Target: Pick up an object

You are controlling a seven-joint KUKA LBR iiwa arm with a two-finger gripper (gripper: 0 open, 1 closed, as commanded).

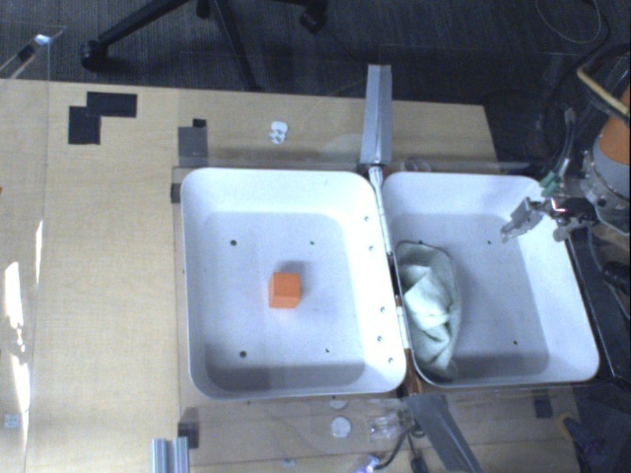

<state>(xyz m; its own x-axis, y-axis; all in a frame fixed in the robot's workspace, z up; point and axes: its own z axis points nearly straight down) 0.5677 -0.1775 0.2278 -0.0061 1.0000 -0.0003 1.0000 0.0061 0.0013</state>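
Observation:
A small orange cube [285, 290] sits on the floor of the left bin [212, 294], near its middle. A crumpled white and pale green cloth [431, 302] lies against the left wall of the right bin [552, 343]. My gripper [525, 219] hangs over the right bin's far right corner, far from both objects, reaching in from the right. Nothing shows between its fingers, and their gap is too small and blurred to judge.
A metal post [376, 116] stands at the back where the two bins meet. Black tape marks [99, 114] lie on the wooden bench at the far left. An office chair base [207, 8] stands on the dark floor beyond.

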